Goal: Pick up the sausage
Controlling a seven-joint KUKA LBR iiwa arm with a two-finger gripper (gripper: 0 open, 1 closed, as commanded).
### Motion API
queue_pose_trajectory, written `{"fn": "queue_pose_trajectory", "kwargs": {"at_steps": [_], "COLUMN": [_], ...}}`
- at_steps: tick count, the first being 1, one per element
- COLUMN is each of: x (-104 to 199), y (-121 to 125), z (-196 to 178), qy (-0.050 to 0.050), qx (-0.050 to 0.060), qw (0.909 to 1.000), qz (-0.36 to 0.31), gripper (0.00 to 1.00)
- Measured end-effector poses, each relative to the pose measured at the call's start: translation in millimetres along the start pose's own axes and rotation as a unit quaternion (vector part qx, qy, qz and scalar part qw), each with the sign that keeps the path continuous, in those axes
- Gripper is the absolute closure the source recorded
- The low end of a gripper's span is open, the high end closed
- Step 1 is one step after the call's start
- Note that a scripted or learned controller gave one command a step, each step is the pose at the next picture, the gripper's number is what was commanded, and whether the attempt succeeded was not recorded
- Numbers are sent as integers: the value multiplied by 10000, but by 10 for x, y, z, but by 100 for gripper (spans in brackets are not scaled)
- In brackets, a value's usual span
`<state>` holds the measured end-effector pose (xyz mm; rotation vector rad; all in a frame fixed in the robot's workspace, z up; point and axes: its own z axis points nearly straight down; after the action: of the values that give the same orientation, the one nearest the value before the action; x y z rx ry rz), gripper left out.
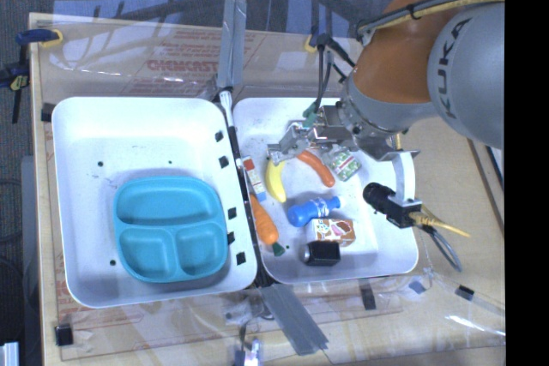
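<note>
The sausage [316,168], an orange-red link, lies slanted on the floor of the right bin [390,249], near its middle. My gripper [292,146] hangs over the bin's upper middle, just up and left of the sausage's upper end. Its metal tip is close to the sausage, and I cannot tell whether they touch. The sausage appears to rest on the bin floor, not lifted.
Around the sausage lie a yellow banana [274,181], a green packet [345,163], a blue bottle [308,211], a carrot [264,223], a red-white tube [250,177], a small carton [333,230] and a black block [322,253]. The left bin [77,141] holds a blue divided tray [170,229].
</note>
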<state>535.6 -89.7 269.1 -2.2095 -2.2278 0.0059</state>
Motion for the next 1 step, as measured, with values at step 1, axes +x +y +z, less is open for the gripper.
{"fn": "queue_pose_trajectory", "kwargs": {"at_steps": [1], "x": [-46], "y": [-192], "z": [-705], "qy": [-9], "qx": [-30], "qw": [9947], "qz": [-1027], "gripper": [0]}}
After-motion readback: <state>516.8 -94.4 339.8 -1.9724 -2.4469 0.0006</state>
